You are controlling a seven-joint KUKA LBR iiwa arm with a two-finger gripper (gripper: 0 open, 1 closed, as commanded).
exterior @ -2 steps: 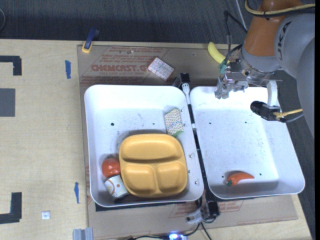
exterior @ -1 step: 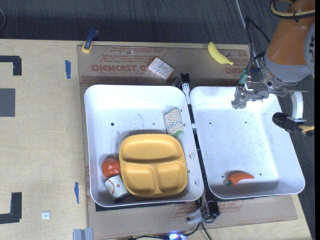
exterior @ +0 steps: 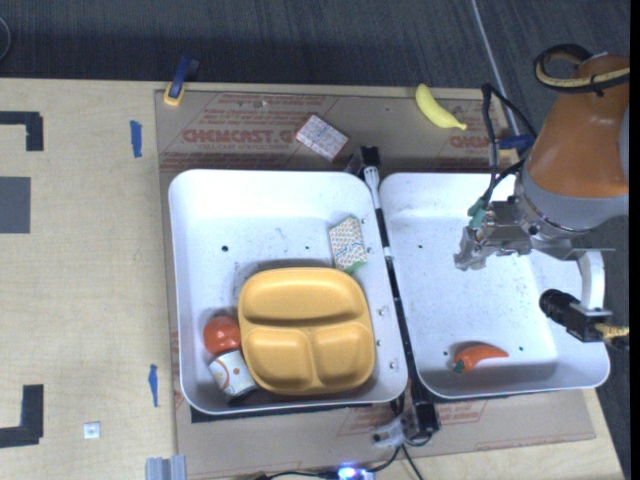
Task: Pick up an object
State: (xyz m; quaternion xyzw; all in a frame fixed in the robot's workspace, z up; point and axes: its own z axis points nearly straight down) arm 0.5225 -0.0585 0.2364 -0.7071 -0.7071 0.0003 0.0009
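Note:
My gripper (exterior: 468,258) hangs over the upper middle of the right bin (exterior: 430,298), its fingers pointing down and to the left. Nothing shows between them. An orange chili-shaped toy (exterior: 478,354) lies near the right bin's front wall, below the gripper and apart from it. The left bin (exterior: 200,268) holds a yellow divided tray (exterior: 305,326), a patterned green-and-white pouch (exterior: 347,242) by its right wall, and a red ball (exterior: 222,334) with a small white-and-orange toy (exterior: 231,371) at the tray's left.
A yellow banana (exterior: 438,107) and a small patterned packet (exterior: 320,136) lie on the cardboard behind the bins. A black clamp (exterior: 370,158) sits at the top of the divide between bins. Cables hang beside the arm at the right.

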